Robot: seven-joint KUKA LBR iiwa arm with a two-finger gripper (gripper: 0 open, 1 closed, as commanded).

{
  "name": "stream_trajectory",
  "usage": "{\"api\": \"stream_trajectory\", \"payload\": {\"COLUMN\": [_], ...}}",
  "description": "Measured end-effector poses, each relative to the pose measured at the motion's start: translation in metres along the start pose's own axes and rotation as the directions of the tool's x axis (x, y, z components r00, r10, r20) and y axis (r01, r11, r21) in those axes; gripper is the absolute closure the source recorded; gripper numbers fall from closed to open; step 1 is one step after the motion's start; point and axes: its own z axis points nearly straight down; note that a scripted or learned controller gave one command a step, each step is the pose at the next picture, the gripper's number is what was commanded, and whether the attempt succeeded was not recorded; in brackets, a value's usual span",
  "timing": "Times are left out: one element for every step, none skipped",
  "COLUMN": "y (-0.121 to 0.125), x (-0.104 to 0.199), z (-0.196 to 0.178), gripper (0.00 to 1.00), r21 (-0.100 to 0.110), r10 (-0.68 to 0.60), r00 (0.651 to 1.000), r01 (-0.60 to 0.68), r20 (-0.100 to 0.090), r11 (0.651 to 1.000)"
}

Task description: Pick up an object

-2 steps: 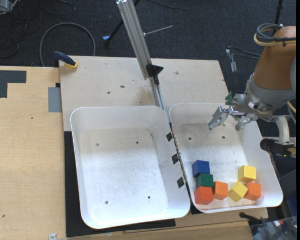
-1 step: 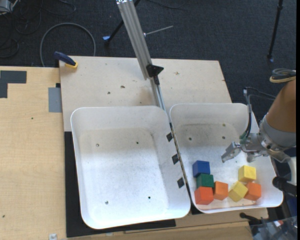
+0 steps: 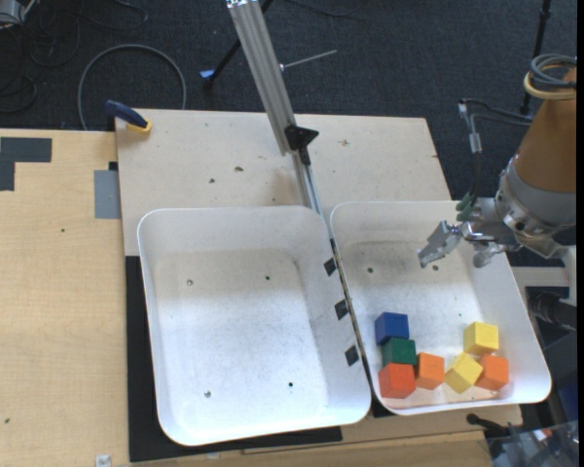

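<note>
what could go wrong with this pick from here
1. The blocks are packed tight at the right bin's near edge: the green block touches the blue block and red block, so descending jaws may land on a neighbour.
2. The gripper hangs over bare floor of the right bin, well back from the cluster; closing here likely grabs nothing.

the gripper [image 3: 453,244] is silvery grey, on an arm [image 3: 545,159] with an orange band above a grey wrist. below it, the right bin [image 3: 362,230] is white with fine dark speckling, and the left bin [image 3: 156,251], off to its left, is the same. below the gripper lie coloured blocks: a blue cube [image 3: 391,326], a green cube [image 3: 400,350] under that, a red cube [image 3: 397,379], an orange cube [image 3: 430,370], two yellow cubes [image 3: 482,338] and [image 3: 463,373], and another orange cube [image 3: 492,371]. the bench [image 3: 204,159] is pale tan; the floor [image 3: 389,37] behind is dark.
</note>
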Motion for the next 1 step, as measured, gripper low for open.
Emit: {"api": "stream_trajectory", "payload": {"y": [-0.0553], "x": [-0.0281], "z": [0.0382], "gripper": [0.0], "r21": [0.015], "r10": [0.01], "r00": [1.0], "r01": [-0.01], "r20": [0.0], "r11": [1.0]}}
